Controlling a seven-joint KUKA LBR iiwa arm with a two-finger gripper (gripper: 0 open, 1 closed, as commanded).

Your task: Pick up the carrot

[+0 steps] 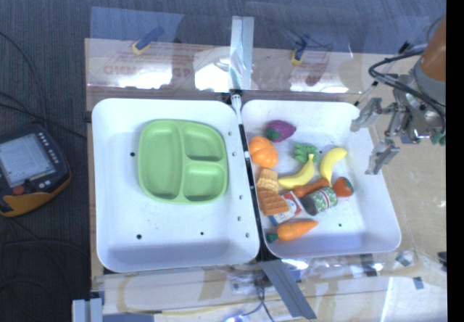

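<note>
The end effector (375, 141) hangs wide open over the right bin's (377, 223) far edge, holding nothing. Left of it and below, that bin holds the carrot (293, 230), a stubby orange cone lying near the front wall, tip pointing right, beside waffles (270, 193), bananas (313, 169), a can (320, 201) and a purple eggplant (280, 129). Further left, the other bin (116, 233) carries a green divided plate (181, 161).

Camera view: fixed above the desk (413, 190), looking down at a slant.
Coverage: both white bins (116, 241), moderately distant.
</note>
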